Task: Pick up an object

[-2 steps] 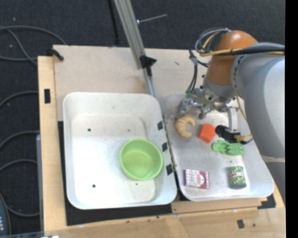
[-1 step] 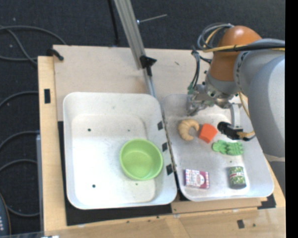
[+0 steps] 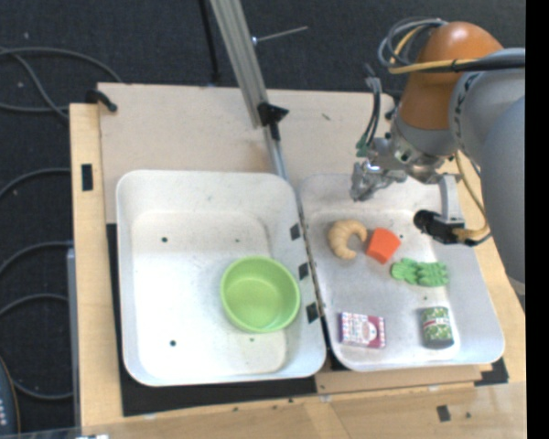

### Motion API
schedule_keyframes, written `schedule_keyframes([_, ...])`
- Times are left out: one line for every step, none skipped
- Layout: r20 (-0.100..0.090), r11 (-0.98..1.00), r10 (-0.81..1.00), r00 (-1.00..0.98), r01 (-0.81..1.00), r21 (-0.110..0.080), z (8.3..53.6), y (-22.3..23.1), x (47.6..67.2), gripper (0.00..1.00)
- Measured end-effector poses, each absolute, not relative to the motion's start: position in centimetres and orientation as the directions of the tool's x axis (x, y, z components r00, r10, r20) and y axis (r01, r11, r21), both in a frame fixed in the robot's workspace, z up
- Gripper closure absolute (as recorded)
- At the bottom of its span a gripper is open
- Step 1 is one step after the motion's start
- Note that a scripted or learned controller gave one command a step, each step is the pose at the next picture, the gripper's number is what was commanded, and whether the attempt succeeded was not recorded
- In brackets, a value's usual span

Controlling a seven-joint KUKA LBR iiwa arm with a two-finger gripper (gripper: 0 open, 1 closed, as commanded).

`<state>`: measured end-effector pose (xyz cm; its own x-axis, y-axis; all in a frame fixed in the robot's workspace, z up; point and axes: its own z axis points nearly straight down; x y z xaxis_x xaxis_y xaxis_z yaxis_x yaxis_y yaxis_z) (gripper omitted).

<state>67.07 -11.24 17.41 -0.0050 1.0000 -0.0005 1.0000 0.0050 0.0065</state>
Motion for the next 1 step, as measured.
schedule_keyframes([-0.001, 0.005, 1.0, -0.005, 1.0, 0.008, 22.51, -11.26, 68.18, 1.0])
